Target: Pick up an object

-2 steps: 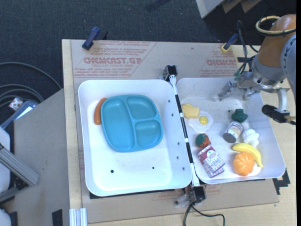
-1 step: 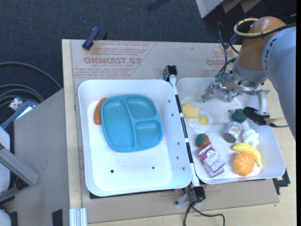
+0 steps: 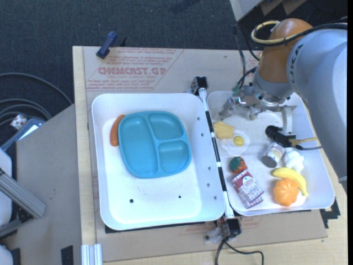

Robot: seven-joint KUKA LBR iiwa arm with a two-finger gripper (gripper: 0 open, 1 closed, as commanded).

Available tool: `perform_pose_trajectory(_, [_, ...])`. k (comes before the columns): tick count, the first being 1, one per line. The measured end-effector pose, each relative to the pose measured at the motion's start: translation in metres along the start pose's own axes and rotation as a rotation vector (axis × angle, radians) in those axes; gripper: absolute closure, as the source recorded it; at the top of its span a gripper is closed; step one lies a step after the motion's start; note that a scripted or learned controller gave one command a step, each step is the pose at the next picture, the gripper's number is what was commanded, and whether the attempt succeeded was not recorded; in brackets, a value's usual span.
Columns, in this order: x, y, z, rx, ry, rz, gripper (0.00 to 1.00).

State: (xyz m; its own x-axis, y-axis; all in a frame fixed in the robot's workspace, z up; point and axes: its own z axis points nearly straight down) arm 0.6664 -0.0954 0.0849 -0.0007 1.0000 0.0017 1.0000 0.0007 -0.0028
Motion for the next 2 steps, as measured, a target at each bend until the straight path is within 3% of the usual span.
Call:
perform_pose_trajectory(1, [0.0003, 0.0004, -0.0102, -0.001, 0.0, -0.001, 1.0])
perform_pose_trajectory(2, [0.0003, 0.0003, -0.0101, 0.0, 0.0, 0.0, 0.0])
